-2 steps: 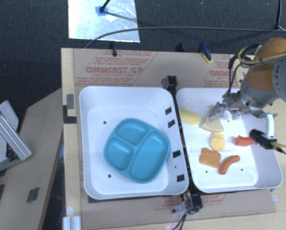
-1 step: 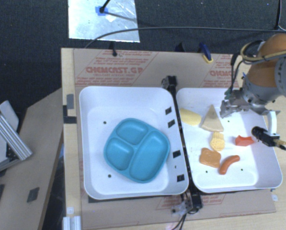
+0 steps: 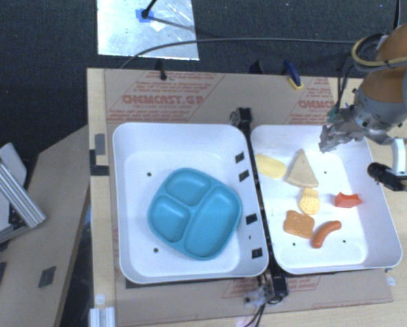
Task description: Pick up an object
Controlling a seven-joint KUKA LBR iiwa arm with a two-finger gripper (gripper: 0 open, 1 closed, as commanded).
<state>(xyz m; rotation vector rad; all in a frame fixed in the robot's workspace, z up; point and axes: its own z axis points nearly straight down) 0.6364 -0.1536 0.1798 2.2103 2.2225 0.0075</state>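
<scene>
The right bin (image 3: 373, 251) holds several toy foods. A pale yellow piece (image 3: 271, 166) lies at its left, with a beige wedge (image 3: 301, 169) beside it. Below them sit a small yellow waffle-like piece (image 3: 310, 200), an orange toast-like piece (image 3: 298, 224) and a reddish sausage (image 3: 326, 233). A small red piece (image 3: 348, 199) lies toward the right. My gripper (image 3: 329, 142) hangs over the bin's far edge, above and right of the wedge, with nothing visible between its fingers.
In the left bin (image 3: 131, 182) lies a blue divided plate (image 3: 194, 212). Black clips line the seam between the bins (image 3: 251, 196). A blue and yellow clamp (image 3: 292, 73) sits on the board behind the right bin.
</scene>
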